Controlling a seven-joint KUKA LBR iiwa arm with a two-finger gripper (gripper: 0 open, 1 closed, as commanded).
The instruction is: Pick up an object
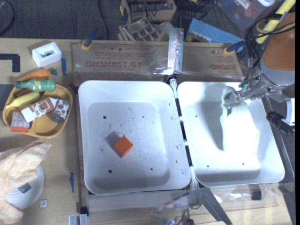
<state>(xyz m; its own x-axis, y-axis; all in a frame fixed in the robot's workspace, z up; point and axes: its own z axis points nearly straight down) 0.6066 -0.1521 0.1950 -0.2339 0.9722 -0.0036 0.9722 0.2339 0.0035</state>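
Note:
An orange cube lies on the floor of the left white bin, a little left of its middle, with a small grey shadow or scrap touching its upper left side. My gripper hangs over the upper part of the right white bin, far to the right of the cube and across the divider between the bins. Nothing shows in its grasp. The grey arm with its orange band reaches in from the upper right.
A wooden bowl of toy food stands left of the bins, with a small white box behind it and a pale cloth in front. Cardboard and cables line the far side of the bench.

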